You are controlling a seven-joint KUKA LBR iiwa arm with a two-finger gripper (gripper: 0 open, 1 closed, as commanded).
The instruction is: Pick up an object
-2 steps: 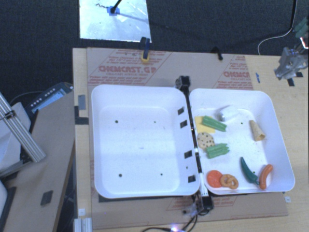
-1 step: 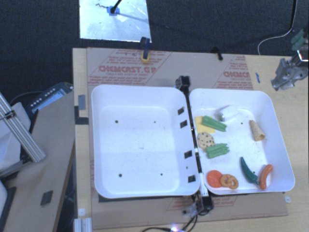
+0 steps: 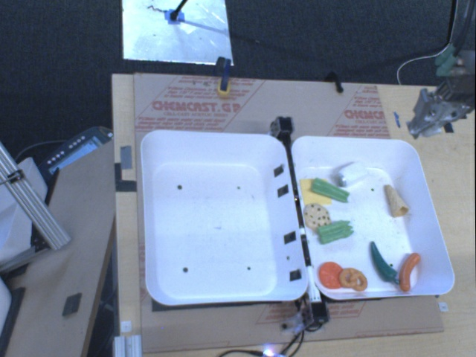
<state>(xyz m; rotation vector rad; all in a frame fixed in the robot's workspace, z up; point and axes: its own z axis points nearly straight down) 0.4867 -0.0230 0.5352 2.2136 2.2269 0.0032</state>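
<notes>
L→R, all refs relative to the divider point(image 3: 294, 214) btwn the two bins.

Left bin point(image 3: 160, 151): left of divider, nothing to grab in it.

Right bin point(image 3: 430, 222), just right of divider, has all the candidates:
- yellow piece point(image 3: 315, 195) w/ a green bean-like piece point(image 3: 331, 190) on it, near divider, upper part
- cookie point(image 3: 316, 215) right beside divider, mid
- green bean bundle point(image 3: 335, 231) just below/right of cookie
- tomato-like red disc point(image 3: 329, 274) + pretzel point(image 3: 353, 278) touching, near divider's lower end
- white lump point(image 3: 349, 174) further right, upper part
- dark green pepper point(image 3: 383, 263) and hot dog point(image 3: 409, 271) side by side, far from divider, lower corner
- cone point(image 3: 396, 200) far right, mid

End effector point(image 3: 435, 114): well right of divider and above it, over the counter point(image 3: 372, 103) outside the right bin's back corner. Nothing visibly held; can't tell how far fingers are apart, too small/blurry.

Progress: ~0%. No obj lifted, all sit on bin floor. Left to do: move over bin, descend, grasp, lift. Cone or white lump look closest imo.
</notes>
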